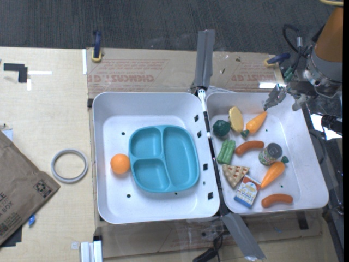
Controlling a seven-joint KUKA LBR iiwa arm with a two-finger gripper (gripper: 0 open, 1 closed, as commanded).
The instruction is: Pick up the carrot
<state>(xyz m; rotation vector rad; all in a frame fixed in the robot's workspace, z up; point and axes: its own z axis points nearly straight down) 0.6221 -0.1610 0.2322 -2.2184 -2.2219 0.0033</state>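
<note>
Two orange carrots lie in the right bin (pixel 305 141). One carrot (pixel 256 122) lies aslant near the bin's back, beside a yellow piece (pixel 235 119). The other carrot (pixel 272 174) has a green top and lies lower down, to the right of a small can (pixel 270 154). My gripper (pixel 279 96) hovers over the back right corner of that bin, just above and to the right of the upper carrot, with nothing seen in its hold. The arm (pixel 330 42) comes in from the top right.
The right bin also holds a dark green vegetable (pixel 221 127), a green pod (pixel 226 151), two sausages (pixel 250 146) (pixel 277 200), a waffle wedge (pixel 235 174) and a small carton (pixel 246 192). The left bin (pixel 109 119) holds a teal divided plate (pixel 163 158) and an orange (pixel 119 164). A tape ring (pixel 69 165) lies on the bench.
</note>
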